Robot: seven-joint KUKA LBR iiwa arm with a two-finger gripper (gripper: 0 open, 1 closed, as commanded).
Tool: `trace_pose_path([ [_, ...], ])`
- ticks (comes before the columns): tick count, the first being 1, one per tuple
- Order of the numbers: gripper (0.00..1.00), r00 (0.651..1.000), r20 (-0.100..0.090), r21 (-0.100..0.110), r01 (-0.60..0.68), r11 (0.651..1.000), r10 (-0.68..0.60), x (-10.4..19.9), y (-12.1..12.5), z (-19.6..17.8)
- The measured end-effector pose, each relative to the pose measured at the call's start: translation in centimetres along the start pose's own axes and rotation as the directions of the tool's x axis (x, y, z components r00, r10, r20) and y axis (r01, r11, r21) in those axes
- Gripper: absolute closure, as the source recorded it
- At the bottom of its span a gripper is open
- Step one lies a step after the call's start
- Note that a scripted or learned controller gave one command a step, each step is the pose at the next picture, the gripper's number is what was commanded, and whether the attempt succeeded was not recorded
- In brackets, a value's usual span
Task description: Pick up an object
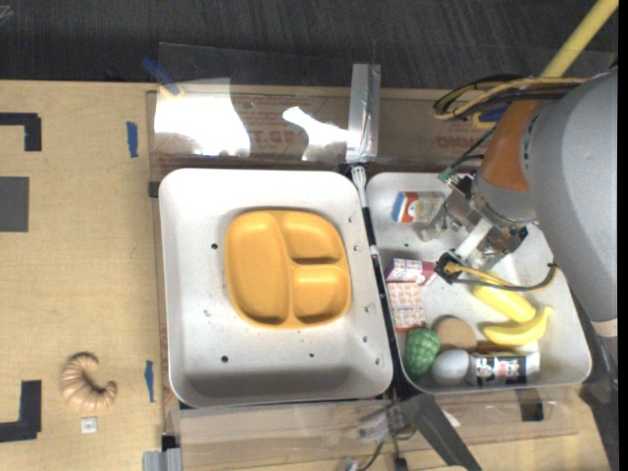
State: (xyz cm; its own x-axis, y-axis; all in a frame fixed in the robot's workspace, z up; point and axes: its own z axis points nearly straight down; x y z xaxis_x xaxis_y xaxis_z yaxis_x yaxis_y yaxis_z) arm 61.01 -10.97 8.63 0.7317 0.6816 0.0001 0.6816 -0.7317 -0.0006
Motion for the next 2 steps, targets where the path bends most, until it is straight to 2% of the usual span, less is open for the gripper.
trace_pose_path([
  [1, 0.0, 0.987, 0.0, -0.001, -0.163, 0.987, 0.163, -2.9, 3.9, 0.1],
  [2, 0.0, 0.917, 0.001, 0.001, -0.398, 0.917, 0.398, -2.4, 0.5, 0.0],
])
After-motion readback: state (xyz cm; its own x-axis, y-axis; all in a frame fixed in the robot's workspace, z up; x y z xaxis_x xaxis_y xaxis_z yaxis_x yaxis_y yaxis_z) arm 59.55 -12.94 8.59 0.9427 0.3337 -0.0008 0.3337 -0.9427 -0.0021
